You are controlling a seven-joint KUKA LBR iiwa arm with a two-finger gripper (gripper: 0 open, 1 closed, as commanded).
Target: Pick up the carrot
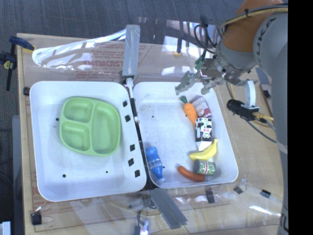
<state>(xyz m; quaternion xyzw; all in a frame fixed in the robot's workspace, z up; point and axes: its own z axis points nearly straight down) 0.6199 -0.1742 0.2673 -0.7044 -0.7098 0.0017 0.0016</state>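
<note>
Two white bins sit side by side on your desk [254, 146]. In the right bin [161, 131] the carrot [190, 111] lies near the far wall, touching a small packet [201, 105]. Your pincer [196, 83] hangs spread and unloaded just above the carrot's leafy end, apart from it. Toward the near side lie a cow-print carton [203, 129], a banana [205, 151], a can [205, 168], a sausage [190, 174] and a blue bottle [155, 163]. The left bin [44, 170] holds a green divided plate [90, 126].

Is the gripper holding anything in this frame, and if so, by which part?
Nothing is held. The gripper is open above the far end of the right bin, and the carrot lies on the bin floor below it, untouched.
</note>
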